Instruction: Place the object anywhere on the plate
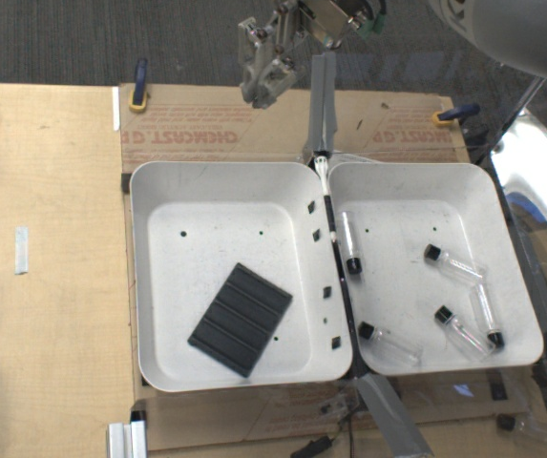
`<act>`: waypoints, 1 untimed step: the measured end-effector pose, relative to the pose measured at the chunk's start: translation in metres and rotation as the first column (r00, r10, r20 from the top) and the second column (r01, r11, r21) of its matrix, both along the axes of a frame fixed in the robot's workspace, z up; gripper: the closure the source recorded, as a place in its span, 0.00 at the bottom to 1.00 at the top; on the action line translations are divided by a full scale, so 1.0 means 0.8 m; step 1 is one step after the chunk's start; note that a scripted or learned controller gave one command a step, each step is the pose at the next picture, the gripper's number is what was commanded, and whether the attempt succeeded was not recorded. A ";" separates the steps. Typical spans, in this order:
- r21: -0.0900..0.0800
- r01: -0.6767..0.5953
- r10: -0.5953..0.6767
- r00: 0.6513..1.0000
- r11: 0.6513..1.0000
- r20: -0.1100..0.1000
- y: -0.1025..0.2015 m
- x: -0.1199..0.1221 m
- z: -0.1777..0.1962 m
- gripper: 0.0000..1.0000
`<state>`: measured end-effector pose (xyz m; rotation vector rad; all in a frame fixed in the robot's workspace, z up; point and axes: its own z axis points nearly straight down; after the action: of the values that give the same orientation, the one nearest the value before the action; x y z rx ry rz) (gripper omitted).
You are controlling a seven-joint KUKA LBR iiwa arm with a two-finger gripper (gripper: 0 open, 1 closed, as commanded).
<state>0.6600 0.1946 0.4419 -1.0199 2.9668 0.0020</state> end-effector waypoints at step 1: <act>-0.002 -0.532 0.532 0.847 0.847 -0.001 -0.045 0.000 0.000 1.00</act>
<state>0.6603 0.1586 0.4418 -1.8016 2.5704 0.0008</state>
